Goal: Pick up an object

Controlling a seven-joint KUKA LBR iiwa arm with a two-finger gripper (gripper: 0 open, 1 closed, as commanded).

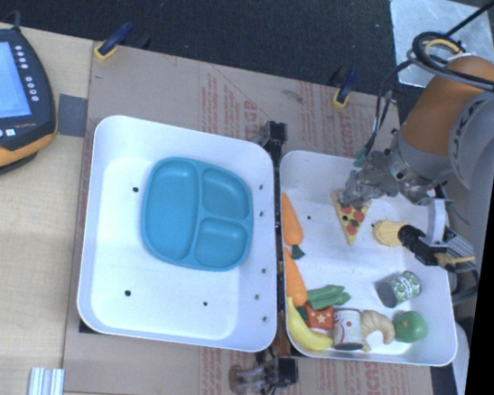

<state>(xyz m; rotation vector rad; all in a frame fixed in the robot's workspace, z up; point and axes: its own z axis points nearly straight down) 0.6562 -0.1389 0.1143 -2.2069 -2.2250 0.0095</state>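
The gripper, its opening impossible to tell, is hovering at the pizza slice, probably light, stiff, best gripped across its narrow edges.

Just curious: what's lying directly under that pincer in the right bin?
A toy pizza slice lies under the pincer, on the right bin's floor. The slice's top end is covered by the pincer.

We are seeing two glossy white plastic bins, a smooth matt blue plastic divided plate in the left one, shiny plastic toy food at the lower right, brown printed cardboard beneath, and pale wood-grain bench at the lower left.
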